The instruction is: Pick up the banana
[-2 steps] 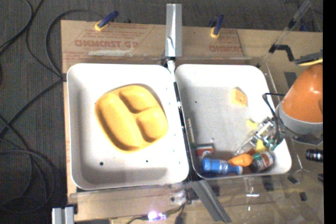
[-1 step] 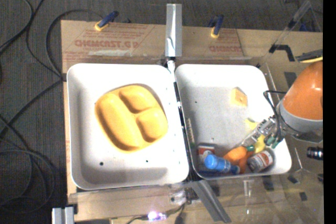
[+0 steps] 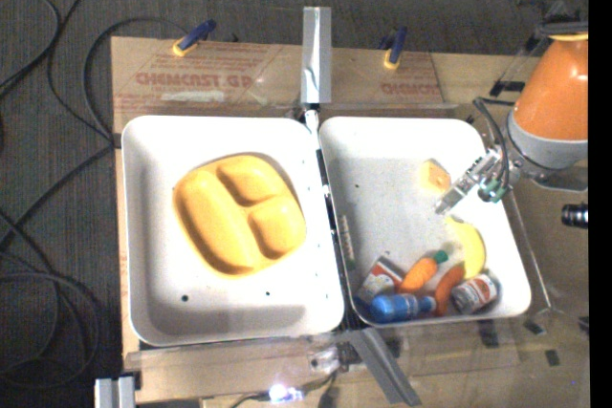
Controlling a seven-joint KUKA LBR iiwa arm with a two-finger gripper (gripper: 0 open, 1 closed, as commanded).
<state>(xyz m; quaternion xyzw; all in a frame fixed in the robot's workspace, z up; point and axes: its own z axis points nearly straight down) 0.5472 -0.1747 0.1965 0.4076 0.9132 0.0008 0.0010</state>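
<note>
The banana (image 3: 469, 246) is a pale yellow curved piece lying in the lower right part of the right bin (image 3: 382, 148), beside a heap of toy food. My gripper (image 3: 459, 192) hangs over the right side of that bin, just above and to the left of the banana's upper end, pointing down and left. Nothing shows in its grasp. The grey arm with its orange band (image 3: 559, 96) comes in from the right edge.
A small orange-yellow piece (image 3: 435, 175) lies just left of the gripper. An orange carrot (image 3: 419, 274), a blue bottle (image 3: 394, 306) and two cans (image 3: 475, 293) crowd the right bin's front edge. The left bin (image 3: 153, 301) holds a yellow divided plate (image 3: 239, 213).
</note>
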